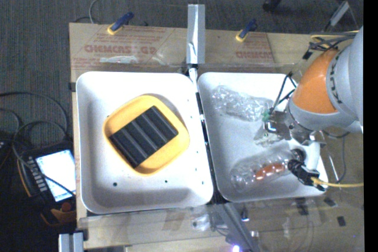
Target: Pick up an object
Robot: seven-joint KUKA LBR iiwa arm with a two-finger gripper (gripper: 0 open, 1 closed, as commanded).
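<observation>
My bench (82, 44) is a brown board, and on it stand 2 shallow white bins side by side. The left bin (94, 186) carries 1 big thing, a yellow pad with a black ribbed top (146, 133), which lies turned at an angle near the middle of that bin. The right bin (227, 144) is next to it, with a narrow metal strip (195, 38) rising between the 2 bins at the far edge. My arm (333, 91), grey with the orange band, comes in from the right and hangs over the right side of the right bin. Below it my gripper (277, 127) is low over the bin, between 2 clear plastic things; I cannot tell how my jaws stand, because my wrist covers them. The crumpled clear plastic bottle (239, 103) lies in the far part of the right bin, just beside my gripper. The other clear bottle, with something orange inside (264, 170), lies in the near part of that bin. 2 blue and yellow clamps (120, 23) grip the far edge of the bench.
</observation>
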